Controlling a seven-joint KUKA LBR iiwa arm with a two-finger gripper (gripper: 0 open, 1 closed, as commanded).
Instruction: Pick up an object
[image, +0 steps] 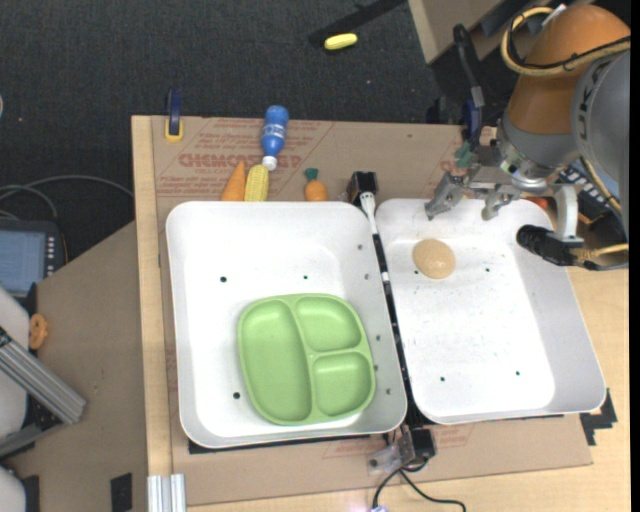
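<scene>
tan round object (434, 259), something like a small bun or potato, lies in the right bin (500, 350), in its upper left part, near the wall it shares with the other bin. it rests on the white floor alone, touching neither wall nor gripper. the floor around it has a few dark dots and fine specks.

above it and a little to the right, over the bin's far rim, hangs the gripper (467, 204). its two metal fingers (438, 200) are spread apart and point down, with nothing between them; the tan object sits below the left finger, clearly apart from it. behind the gripper the arm (560, 90) rises to the upper right, grey with the orange band around it, and a black cable part (545, 245) juts over the bin's right rim.

the left bin (200, 260) touches the right bin along a dark seam. a green divided plate (303, 356) with three compartments lies in its lower middle, flat on the floor.

both bins sit on a cardboard sheet (400, 140) with red print. along its far edge, beyond the left bin, lie a blue and white bottle (273, 133), a yellow corn cob (257, 182) beside an orange carrot-like piece (234, 183), a small carrot (315, 187), and a black clip (362, 186) at the bins' seam. on the dark carpet beyond is a yellow object (341, 41).
</scene>
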